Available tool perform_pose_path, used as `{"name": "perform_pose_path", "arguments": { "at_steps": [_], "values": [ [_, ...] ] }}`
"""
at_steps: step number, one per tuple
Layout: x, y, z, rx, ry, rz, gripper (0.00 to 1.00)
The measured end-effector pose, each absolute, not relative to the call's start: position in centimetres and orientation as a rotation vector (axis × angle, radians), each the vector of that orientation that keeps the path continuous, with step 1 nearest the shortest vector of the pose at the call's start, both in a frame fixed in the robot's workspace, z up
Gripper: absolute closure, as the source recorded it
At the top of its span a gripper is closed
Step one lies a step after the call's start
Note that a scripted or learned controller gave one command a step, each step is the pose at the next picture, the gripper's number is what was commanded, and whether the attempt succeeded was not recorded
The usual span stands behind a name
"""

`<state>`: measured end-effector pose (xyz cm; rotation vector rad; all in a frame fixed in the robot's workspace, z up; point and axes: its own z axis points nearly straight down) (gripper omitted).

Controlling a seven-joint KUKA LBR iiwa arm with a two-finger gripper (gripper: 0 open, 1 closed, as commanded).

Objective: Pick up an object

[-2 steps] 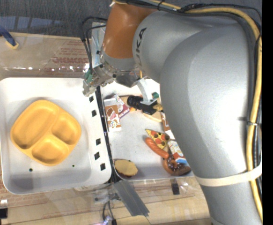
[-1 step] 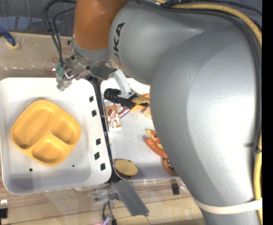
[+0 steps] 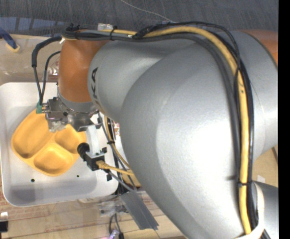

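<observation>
Under the wrist, in the left white bin [image 3: 5,133], lies a yellow divided tray [image 3: 38,146], and its right part is hidden by the gripper [image 3: 60,121]. I see smooth, glossy plastic with rounded compartments. Whether the gripper has hold of it, I cannot tell. Over most of my view stands the grey arm [image 3: 184,128], with an orange band [image 3: 75,73] and yellow-black cables [image 3: 241,108].

Divided tray [image 3: 38,146] in the left bin [image 3: 5,133], arm [image 3: 184,123] above.
</observation>
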<state>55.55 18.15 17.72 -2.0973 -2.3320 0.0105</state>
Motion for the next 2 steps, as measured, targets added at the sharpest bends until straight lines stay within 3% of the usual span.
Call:
{"name": "perform_pose_path", "arguments": {
  "at_steps": [1, 2],
  "values": [
    [64.6, 14.0, 17.3, -2.095, -2.339, 0.008, 1.00],
    [65.4, 9.8, 28.3, -2.312, -2.131, -0.005, 1.00]
  ]
}}
